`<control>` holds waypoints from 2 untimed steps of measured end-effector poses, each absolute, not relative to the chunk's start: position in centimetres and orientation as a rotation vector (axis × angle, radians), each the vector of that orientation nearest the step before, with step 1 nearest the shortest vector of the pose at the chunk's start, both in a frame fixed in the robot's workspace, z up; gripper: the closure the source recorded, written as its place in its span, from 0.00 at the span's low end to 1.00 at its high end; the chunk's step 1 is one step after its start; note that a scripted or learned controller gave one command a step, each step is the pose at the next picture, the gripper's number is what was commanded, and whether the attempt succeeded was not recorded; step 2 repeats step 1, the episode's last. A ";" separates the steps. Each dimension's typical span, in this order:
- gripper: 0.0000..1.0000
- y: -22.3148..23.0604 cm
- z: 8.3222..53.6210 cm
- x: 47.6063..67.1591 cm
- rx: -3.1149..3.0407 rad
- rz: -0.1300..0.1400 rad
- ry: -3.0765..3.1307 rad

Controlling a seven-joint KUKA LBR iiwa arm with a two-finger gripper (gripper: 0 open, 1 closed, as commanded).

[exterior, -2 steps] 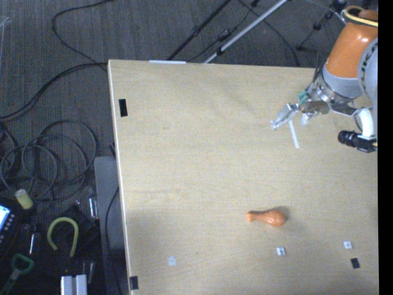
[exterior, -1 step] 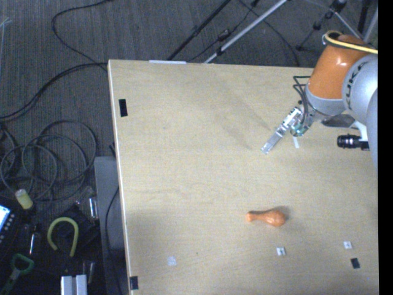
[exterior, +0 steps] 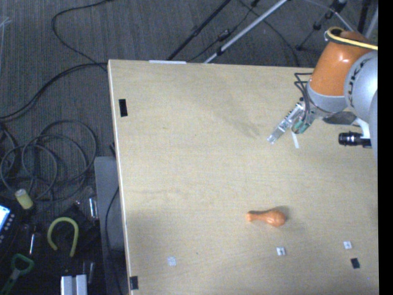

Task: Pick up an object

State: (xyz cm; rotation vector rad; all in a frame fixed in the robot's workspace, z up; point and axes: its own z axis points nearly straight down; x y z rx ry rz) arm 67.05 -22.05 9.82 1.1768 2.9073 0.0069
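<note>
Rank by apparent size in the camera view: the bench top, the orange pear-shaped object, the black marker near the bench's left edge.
1. Bench top, by far the largest.
2. Orange pear-shaped object.
3. Black marker, smallest, though it sits farther from the camera, so that gap is less certain.

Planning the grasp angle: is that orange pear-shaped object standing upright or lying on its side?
Lying on its side: the orange object stretches flat across the tan surface, narrow neck pointing to the view's left.
</note>
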 end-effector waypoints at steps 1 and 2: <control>1.00 -16.5 17.0 66.2 1.300 0.003 2.858; 1.00 -16.5 17.0 66.2 1.300 0.003 2.858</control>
